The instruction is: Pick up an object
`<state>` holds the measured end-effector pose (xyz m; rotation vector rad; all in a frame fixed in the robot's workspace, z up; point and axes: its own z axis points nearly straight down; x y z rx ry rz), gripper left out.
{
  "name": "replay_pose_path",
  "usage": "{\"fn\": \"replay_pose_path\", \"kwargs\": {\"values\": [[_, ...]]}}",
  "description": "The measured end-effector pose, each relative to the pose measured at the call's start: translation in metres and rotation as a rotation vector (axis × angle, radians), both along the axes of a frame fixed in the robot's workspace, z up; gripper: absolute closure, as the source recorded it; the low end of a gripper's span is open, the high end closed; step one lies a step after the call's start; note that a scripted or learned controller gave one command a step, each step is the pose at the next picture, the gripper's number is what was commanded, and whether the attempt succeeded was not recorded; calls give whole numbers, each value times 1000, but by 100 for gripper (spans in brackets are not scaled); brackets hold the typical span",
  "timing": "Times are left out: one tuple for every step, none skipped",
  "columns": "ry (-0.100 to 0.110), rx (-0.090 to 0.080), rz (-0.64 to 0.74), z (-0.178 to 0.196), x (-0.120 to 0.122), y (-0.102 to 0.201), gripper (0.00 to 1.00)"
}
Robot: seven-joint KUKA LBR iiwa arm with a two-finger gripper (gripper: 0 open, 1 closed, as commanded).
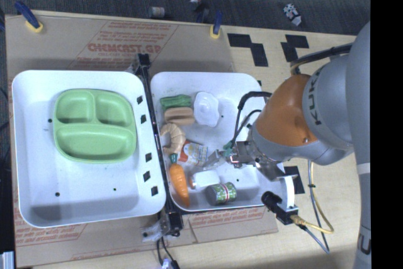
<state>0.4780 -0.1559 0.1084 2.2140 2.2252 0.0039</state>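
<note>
The right bin (245, 86) holds a heap of small objects: a green block (175, 101), a tan bun-like piece (179, 114), a white crumpled cup (206, 108), a beige croissant shape (171, 136), an orange carrot (179, 183), a small packet (194, 153) and a green can (221, 193) lying on its side. My gripper (221, 157) reaches down into this bin from the right, low among the items near the packet and above the can. The wrist and orange band hide its fingers.
The left bin (31, 198) holds a green divided tray (94, 125). A black divider (151, 142) runs between the bins. The arm's grey and orange body (296, 123) covers the right bin's right side. Cables trail at the lower right.
</note>
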Motion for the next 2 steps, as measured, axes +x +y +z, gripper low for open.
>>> {"fn": "replay_pose_path", "kwargs": {"values": [[5, 0, 4, -17, -1, 49, 0], [4, 0, 9, -7, 0, 49, 100]]}}
